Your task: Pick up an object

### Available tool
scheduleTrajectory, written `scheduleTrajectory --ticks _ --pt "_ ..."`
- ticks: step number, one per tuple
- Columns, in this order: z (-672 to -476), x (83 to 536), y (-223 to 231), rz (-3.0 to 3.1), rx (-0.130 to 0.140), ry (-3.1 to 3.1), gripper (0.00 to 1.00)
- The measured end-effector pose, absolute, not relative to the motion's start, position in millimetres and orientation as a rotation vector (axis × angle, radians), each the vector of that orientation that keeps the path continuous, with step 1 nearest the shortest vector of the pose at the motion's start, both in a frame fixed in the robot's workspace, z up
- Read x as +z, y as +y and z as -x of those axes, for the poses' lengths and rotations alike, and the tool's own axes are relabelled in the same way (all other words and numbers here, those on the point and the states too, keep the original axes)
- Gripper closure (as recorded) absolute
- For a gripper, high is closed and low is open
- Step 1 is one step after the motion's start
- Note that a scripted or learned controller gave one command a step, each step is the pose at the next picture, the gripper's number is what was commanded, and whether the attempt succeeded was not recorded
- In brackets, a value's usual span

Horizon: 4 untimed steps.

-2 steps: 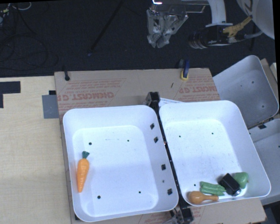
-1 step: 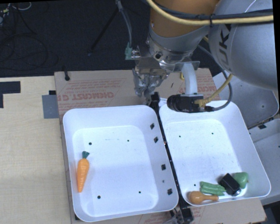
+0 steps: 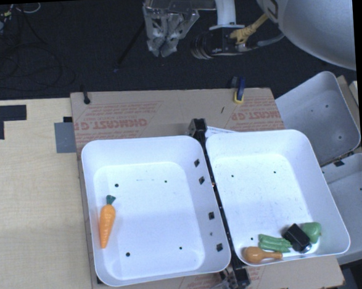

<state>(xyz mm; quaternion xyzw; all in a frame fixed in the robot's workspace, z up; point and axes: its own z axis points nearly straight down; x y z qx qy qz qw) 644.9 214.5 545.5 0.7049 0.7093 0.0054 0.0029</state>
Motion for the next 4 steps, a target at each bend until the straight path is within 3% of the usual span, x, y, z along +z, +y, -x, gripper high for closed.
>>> scheduleTrajectory --ticks 1,2,3,4 --pt "-644.1 538 112 -2.232 -0.009 2.212 1.0" --pt "-639.7 405 76 -2.233 -0.024 2.223 1.0" --pt "-643.5 546 140 -2.21 0.015 2.226 1.0" --pt "-637.2 398 111 -2.232 -0.026 2.225 1.0"
